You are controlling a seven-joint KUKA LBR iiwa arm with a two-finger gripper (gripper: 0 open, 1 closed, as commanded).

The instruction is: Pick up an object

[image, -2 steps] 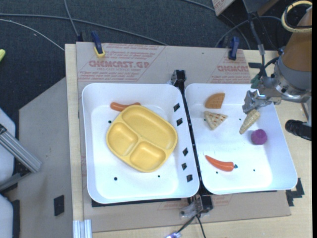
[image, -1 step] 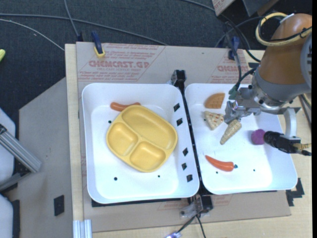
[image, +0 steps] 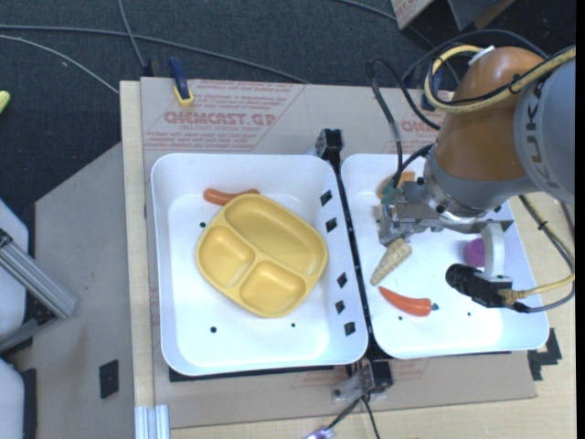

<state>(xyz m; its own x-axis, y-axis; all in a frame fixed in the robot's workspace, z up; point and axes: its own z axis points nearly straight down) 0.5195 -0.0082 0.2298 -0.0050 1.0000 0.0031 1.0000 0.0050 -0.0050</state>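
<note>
In the right bin lie a pale ridged cone, like an ice-cream cone, and a red-orange chilli pepper just below it. A purple object peeks out beside the arm. My gripper hangs low over the bin's left half, right above the wide end of the cone. Something orange and green shows just behind the wrist. The arm's orange band covers the far part of the bin.
The left bin holds a yellow divided plate, and an orange carrot-like piece sticks out behind it. Black clips line the wall between the bins. A black cable connector hangs from the arm over the right bin.
</note>
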